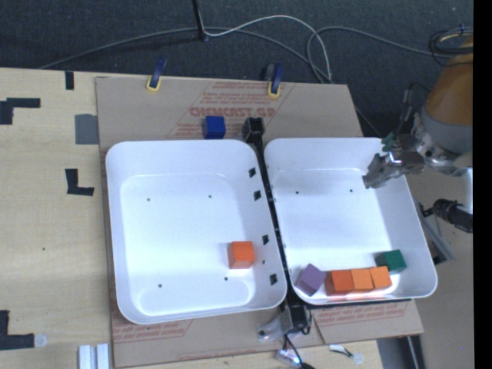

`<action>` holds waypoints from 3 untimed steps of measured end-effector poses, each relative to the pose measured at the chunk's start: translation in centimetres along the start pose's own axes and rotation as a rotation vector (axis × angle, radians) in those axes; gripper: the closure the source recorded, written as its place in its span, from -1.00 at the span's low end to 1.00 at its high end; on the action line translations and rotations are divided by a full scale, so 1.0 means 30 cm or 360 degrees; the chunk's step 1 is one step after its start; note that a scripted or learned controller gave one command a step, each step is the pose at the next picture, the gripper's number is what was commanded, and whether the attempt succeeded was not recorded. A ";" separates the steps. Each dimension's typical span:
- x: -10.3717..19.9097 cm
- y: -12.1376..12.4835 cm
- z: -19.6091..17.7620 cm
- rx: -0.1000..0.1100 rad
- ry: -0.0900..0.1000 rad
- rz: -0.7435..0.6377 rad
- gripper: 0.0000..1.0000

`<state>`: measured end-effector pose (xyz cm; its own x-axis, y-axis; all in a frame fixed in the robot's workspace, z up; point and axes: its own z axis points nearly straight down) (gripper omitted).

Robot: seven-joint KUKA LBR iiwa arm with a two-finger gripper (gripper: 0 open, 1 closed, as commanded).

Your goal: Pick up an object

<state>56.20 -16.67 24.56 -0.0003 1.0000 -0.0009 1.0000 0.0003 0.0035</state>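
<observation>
Bottom edge: metal clamp [286, 330] at the foot of the seam between the bins, nearest the lens; detail too small to read.
Right bin [338, 214]: holds a row along its lower wall, namely purple block [310, 279], tilted, then three orange blocks [358, 280] touching side by side, then green block [392, 261] just above the row's right end.
Left bin [154, 198]: one lone orange cube [241, 254] in the lower right part, apart from the walls.
Gripper [378, 171]: at the right bin's upper right rim, well apart from every block; nothing between its fingers. Fingers blurred and seen end-on; cannot tell whether spread or pressed together.
Arm [450, 106]: enters from the right of the frame, orange band cut off by the frame edge; upper links hidden.
Writing: red print on the cardboard sheet [231, 110] above the bins, first word partly legible as "DISHCAST", rest not readable.
Surroundings: blue cube [214, 126] on the cardboard above the left bin, outside it; black clip [254, 129] at the top of the seam; two blue-and-yellow clamps [157, 75] on the cardboard's upper edge; cables [254, 25] across the dark floor at top; black tape marks [19, 108] on the wooden bench at left.
</observation>
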 end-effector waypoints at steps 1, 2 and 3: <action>0.171 0.007 0.043 0.0008 0.0003 -0.0006 1.00; 0.382 0.019 0.045 0.0007 0.0004 -0.0008 1.00; 0.548 0.001 0.039 0.0006 0.0003 -0.0007 1.00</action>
<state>56.22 -0.24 23.37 -0.0045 1.0000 0.0011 1.0000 0.0045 -0.0005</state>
